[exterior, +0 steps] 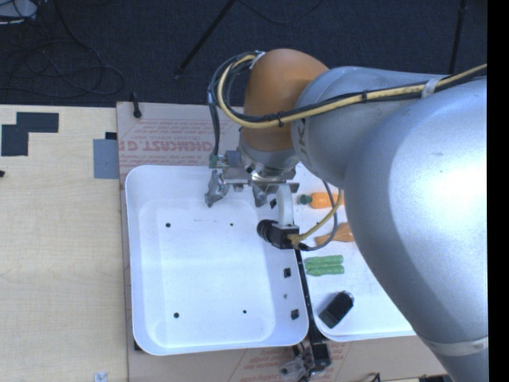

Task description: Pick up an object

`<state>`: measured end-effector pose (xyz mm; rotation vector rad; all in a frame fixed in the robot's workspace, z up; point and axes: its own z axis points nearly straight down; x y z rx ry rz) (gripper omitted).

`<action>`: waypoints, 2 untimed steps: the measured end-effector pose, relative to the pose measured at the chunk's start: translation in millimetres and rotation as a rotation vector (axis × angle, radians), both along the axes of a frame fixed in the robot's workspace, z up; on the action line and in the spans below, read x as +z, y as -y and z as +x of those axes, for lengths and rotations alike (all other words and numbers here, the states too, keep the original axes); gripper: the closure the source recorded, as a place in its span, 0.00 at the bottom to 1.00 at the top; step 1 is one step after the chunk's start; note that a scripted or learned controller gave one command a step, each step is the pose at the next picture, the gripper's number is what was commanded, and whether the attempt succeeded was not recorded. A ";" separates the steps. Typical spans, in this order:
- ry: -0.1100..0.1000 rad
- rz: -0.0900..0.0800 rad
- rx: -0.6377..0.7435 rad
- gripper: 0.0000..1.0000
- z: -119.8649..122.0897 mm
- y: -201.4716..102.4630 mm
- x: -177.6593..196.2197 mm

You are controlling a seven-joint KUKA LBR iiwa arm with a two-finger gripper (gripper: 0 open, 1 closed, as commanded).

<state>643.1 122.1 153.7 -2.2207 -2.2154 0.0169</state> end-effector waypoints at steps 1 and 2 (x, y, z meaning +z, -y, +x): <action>0.010 0.002 -0.003 0.00 0.8 78.8 35.3; 0.025 0.005 0.004 0.00 2.8 68.4 176.1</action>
